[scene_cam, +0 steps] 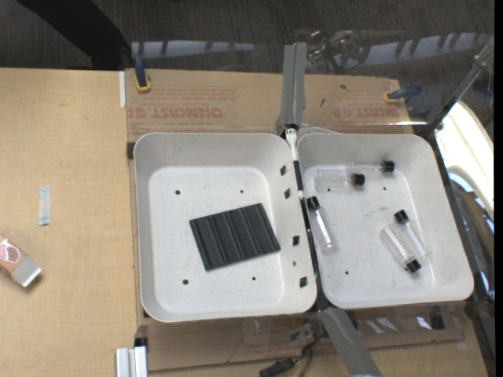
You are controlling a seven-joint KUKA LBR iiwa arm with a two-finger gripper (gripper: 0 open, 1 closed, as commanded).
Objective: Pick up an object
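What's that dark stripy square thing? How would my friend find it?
Look at the two white bins side by side and choose the left bin. Lying flat on its floor, a little tilted, is a dark grey ridged pad. The right bin holds small clear vials with black caps, so the pad is the one big, dark, flat thing.

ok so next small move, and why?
Probably bring the arm in from the right over the right bin and line up above the vial with the black cap. It lies apart from the other vials and off the wall, while the dark ribbed pad lies flat.
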